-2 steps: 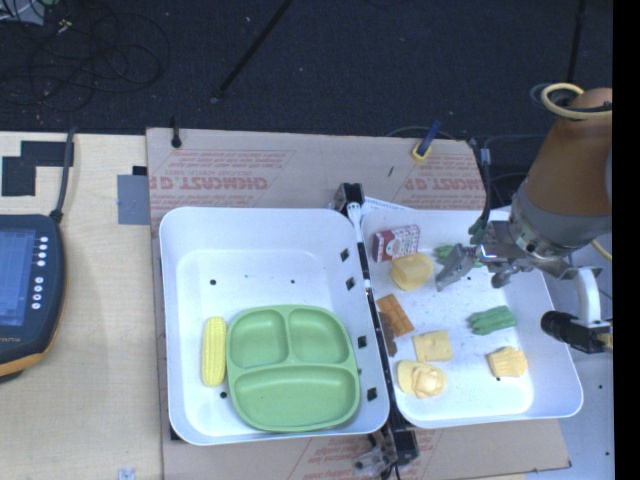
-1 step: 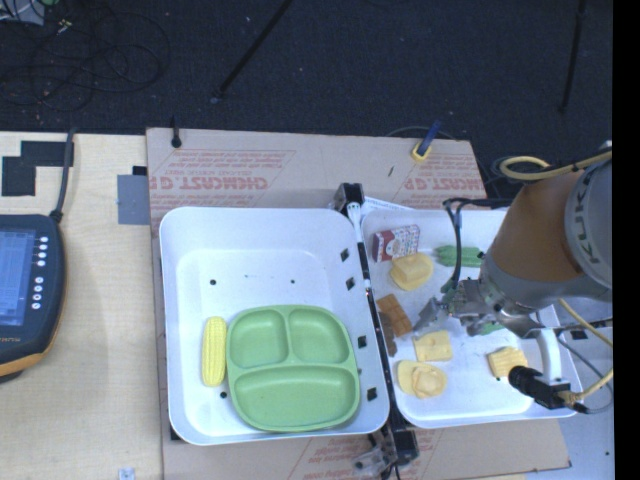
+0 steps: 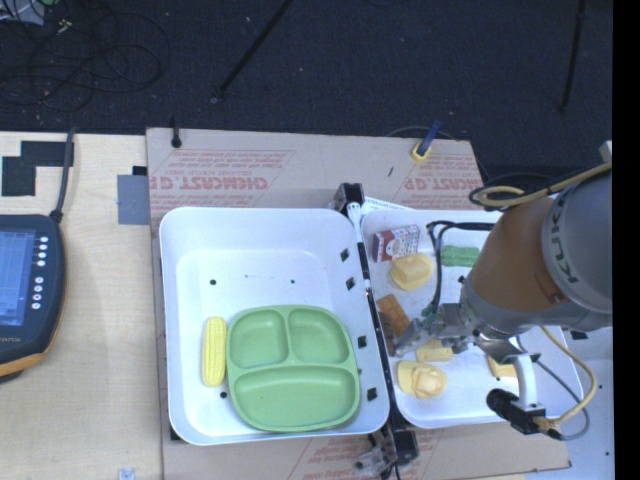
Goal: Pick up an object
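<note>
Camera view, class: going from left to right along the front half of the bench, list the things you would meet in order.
Black handheld tablet → yellow corn cob → green divided plate → brown block → yellow toy piece → gripper on the grey-and-orange arm.

One overhead camera, seemingly slanted, over both bins (image 3: 175,268).

The cardboard sheet (image 3: 300,173) under the bins bears red print, upside down, reading "CHEMCAST GP"; the arm (image 3: 560,258) shows "KU".
</note>
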You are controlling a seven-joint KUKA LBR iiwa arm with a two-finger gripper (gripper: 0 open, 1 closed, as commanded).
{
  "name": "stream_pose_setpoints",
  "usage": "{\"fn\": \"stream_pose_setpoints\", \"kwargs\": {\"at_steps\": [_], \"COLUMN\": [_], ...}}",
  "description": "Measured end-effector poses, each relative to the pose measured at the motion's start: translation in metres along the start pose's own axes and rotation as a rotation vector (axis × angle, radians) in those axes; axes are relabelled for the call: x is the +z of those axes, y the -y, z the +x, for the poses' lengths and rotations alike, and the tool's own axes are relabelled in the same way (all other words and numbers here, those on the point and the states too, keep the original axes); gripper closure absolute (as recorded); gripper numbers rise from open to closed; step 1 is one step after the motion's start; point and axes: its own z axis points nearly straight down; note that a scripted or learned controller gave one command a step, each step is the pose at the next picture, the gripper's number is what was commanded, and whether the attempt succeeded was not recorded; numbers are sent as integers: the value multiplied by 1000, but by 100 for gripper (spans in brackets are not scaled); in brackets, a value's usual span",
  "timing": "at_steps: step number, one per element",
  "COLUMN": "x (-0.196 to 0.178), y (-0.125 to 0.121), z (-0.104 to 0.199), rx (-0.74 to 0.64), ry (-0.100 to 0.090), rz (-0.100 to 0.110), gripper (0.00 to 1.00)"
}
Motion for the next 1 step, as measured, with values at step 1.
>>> {"fn": "stream_pose_setpoints", "kwargs": {"at_steps": [1], "x": [-37], "y": [-92], "z": [-12], "rx": [-7], "ry": [3], "rz": [-7], "gripper": [0]}}
